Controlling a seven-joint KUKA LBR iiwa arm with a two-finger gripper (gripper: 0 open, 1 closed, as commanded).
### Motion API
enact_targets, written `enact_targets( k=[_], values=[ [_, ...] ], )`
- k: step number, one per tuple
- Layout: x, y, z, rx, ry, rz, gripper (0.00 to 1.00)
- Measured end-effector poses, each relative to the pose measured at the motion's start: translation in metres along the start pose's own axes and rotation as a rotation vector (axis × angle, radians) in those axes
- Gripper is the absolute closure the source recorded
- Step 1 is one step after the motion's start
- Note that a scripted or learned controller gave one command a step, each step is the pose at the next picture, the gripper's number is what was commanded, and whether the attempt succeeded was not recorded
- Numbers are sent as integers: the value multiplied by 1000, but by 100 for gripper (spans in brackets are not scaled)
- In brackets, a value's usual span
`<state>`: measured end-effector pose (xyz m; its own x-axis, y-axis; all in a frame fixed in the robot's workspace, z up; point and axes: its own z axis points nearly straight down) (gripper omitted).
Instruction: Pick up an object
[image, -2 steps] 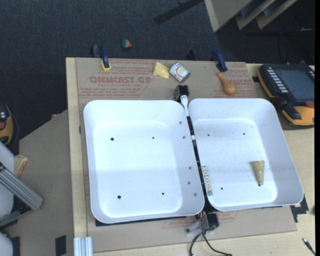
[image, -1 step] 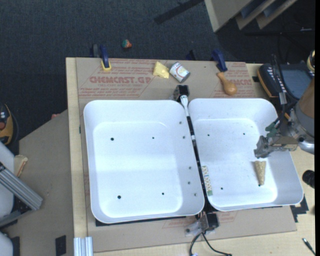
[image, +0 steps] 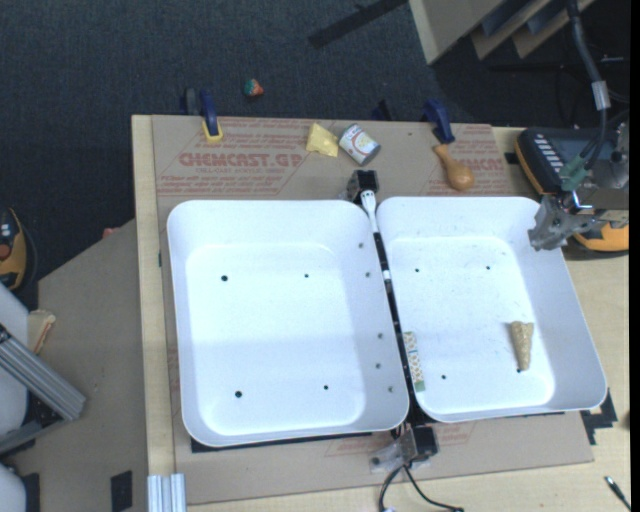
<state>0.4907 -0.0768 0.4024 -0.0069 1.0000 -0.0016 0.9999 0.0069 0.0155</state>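
lying in the right bin (image: 455, 405), toward its near right corner: a small tan cone (image: 521, 343), wide end up-frame, narrowing to a point toward the camera, surface faintly textured. well apart from it, at the bin's far right rim, the gripper (image: 548, 226), grey and blurred; cannot tell whether apart or together. left bin (image: 200, 225) alongside, rims touching.

cone (image: 521, 344): tan, ice-cream-cone shape | lying flat, wide end up-view, tip pointing down-view | right bin (image: 450, 235), toward its right wall, lower half | nothing touching it
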Motion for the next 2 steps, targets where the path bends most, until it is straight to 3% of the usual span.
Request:
enact_targets(
  k=[1, 2],
  values=[
    [85, 2, 85, 25, 4, -2, 100],
    [138, 75, -7, 0, 3, 0, 100]
  ],
)
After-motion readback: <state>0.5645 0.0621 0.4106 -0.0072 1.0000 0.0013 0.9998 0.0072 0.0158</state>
